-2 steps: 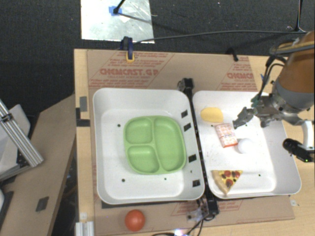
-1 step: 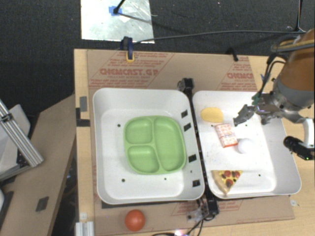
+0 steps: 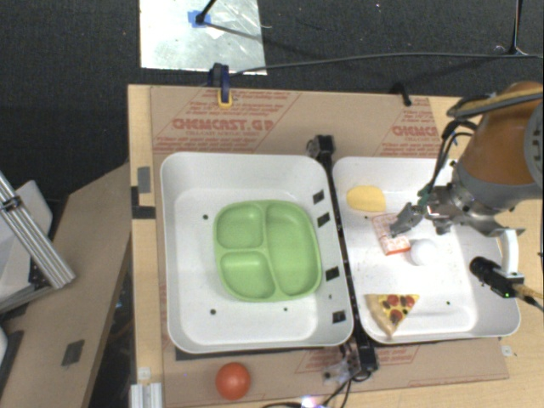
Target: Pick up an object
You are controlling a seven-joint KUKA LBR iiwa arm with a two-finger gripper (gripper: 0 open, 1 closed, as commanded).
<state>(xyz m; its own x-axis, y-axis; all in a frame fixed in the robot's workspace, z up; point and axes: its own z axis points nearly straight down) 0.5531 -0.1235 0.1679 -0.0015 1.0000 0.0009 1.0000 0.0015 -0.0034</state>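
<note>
The step in hand is the approach. The claw hangs over the right white bin, fingers parted and holding nothing, just above the red-and-white packet. The next move calls for descent and closure on it.

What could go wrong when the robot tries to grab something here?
1. The gripper hangs by the pink packet and white ball, which sit close together; it might nudge both.
2. The ball could roll away.
3. The packet lies flat, so the fingers may slip off.
</note>
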